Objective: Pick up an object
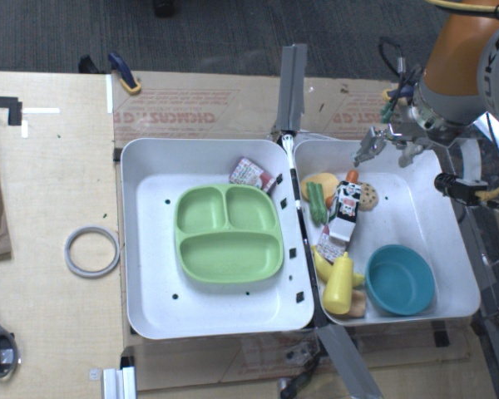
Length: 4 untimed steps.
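I've got the gripper (pixel 388 146) up over the far rim of the right bin (pixel 457 248), near its back edge, arm coming in from the right with the orange band high at the top corner. The fingers (pixel 371 145) look spread apart, nothing between them. It's well clear of the objects, which sit lower in the bin.

Right bin contents: a black-and-white milk carton (pixel 346 206) lying near the middle-left, touching a cookie (pixel 368 194) on its right. A green pepper-like piece (pixel 316 201) lies just beside the carton's left, over a yellow rounded item (pixel 321 181). Nearer the front, a yellow mustard bottle (pixel 338 283) stands tilted against the left wall, with a banana (pixel 320 263) under and beside it. A teal bowl (pixel 400 279) sits upright in the front right, just beside the bottle.

Left bin (pixel 145 248): a green divided plate (pixel 229 233) flat in the middle, a small red-and-white packet (pixel 248 173) at its far edge near the divider.

On the bench to the left, a grey tape ring (pixel 92 251), well apart from both bins.
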{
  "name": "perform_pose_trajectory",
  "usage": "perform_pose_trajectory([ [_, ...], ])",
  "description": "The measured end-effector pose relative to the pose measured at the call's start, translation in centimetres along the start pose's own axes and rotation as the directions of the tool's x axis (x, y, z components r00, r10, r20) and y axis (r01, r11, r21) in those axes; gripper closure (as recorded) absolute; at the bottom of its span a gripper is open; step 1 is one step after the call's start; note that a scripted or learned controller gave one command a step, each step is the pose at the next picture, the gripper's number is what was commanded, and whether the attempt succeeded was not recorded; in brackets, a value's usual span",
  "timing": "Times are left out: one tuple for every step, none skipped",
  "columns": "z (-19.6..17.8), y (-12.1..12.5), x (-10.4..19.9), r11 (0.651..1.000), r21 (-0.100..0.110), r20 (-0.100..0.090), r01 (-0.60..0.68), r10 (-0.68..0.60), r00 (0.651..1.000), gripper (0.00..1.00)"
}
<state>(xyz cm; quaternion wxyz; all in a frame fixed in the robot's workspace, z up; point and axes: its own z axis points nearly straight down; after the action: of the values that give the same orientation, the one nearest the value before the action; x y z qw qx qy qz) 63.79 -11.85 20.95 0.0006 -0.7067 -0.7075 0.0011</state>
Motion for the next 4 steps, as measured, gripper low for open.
perform_pose_trajectory([
  [11.4,0.0,1.8,1.000,-0.009,0.001,0.029,-0.029,1.000,0.00],
  [8.2,2.1,0.7,0.984,-0.002,0.000,-0.181,0.181,0.984,0.00],
  [11.4,1.1,1.6,0.999,-0.009,0.002,0.047,-0.047,0.999,0.00],
  [10.3,1.2,1.4,0.999,-0.011,0.004,0.044,-0.044,0.999,1.00],
])
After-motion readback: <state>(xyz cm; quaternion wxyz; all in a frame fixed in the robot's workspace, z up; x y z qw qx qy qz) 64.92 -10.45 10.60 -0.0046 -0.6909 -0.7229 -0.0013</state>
